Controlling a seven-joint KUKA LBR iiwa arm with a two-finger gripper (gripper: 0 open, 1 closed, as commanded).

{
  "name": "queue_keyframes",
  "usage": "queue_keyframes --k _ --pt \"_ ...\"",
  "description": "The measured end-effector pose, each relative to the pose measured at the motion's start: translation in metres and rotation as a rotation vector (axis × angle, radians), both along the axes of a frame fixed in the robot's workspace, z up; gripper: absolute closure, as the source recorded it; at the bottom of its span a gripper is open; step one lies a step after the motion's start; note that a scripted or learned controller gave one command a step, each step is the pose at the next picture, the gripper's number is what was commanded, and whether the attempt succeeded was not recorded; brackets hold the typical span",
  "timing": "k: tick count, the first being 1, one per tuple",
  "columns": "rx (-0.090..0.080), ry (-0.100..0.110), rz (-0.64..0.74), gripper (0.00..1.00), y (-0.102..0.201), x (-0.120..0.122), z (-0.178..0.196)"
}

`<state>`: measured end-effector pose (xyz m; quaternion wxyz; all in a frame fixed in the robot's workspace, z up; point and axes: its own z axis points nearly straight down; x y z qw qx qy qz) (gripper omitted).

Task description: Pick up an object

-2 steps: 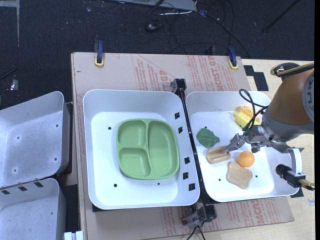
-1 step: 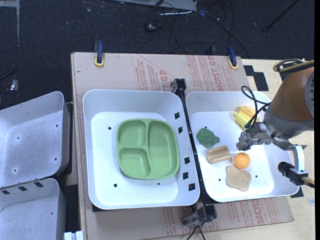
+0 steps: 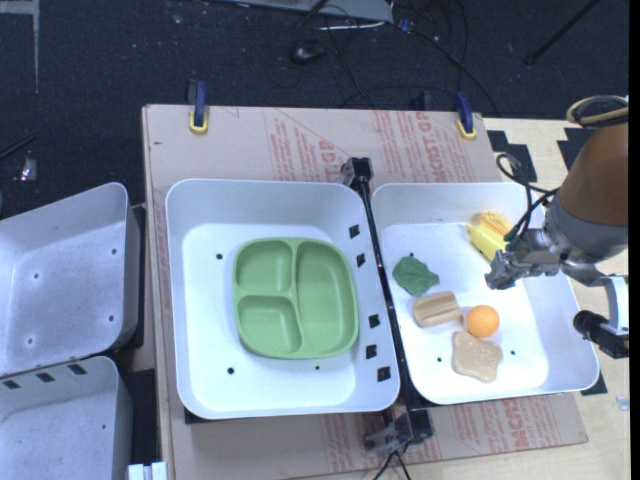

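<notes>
The right bin (image 3: 565, 363) holds several small items: a yellow corn-like piece (image 3: 487, 233) at the back, a green leafy piece (image 3: 414, 274), a tan block (image 3: 436, 309), an orange ball (image 3: 483, 321) and a beige lumpy piece (image 3: 476, 357) near the front. My gripper (image 3: 503, 268) hangs over the right bin, just in front of the yellow piece and above-right of the orange ball. Nothing shows between its dark fingers, and their spacing is hard to read.
The left bin (image 3: 200, 268) holds a green divided plate (image 3: 296, 298). A black divider (image 3: 375, 268) runs between the bins. The grey arm with its orange band (image 3: 600, 183) enters from the right. Spare white bins (image 3: 60, 268) lie left of the bench.
</notes>
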<state>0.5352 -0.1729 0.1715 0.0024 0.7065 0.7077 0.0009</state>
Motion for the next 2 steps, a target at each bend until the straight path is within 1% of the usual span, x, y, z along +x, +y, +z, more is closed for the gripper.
queue_keyframes --k 1,2 --pt "-0.001 -0.003 0.0 1.0 -0.006 0.006 0.061" --pt "-0.001 -0.002 0.001 1.0 -0.007 0.007 0.109"
